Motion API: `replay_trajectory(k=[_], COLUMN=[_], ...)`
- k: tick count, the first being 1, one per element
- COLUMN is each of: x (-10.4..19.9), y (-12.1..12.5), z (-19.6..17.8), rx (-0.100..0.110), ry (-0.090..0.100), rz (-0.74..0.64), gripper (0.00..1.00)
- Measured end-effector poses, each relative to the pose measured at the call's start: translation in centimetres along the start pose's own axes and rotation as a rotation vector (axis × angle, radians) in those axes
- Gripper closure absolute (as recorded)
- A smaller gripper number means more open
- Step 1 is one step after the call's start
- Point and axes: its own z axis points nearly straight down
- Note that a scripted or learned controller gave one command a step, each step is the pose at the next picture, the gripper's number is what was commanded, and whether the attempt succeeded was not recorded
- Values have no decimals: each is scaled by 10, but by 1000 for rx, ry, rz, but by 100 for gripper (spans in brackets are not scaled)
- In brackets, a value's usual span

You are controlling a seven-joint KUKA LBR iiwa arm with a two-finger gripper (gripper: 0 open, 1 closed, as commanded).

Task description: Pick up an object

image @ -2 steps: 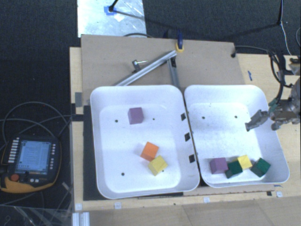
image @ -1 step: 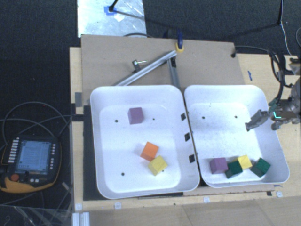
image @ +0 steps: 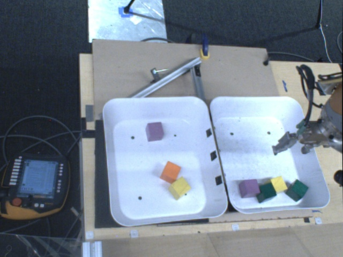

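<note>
Four small blocks sit along the right bin's near wall; I hover above them, gripper state unclear. That yellow block looks light, rigid; I'd pinch its flat opposite sides.

Bins glossy white plastic; bench matt brown board.

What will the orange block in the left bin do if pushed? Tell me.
The orange block looks flat-faced, so it would probably slide, not roll. It touches the yellow block, which would likely get shoved along. Its compact cube shape suggests it stays rigid.
</note>
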Motion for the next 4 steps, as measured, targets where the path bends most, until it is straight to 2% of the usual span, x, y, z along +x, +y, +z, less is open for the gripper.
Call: replay_trajectory(k=[1, 2, 3, 4], x=[6, 0, 0, 2], y=[4, -4, -2, 4], z=[60, 118, 104, 59], rx=[2, 3, -4, -8], ry=[1, 1, -1, -2], rz=[0, 1, -2, -2], gripper=[0, 0, 100, 100])
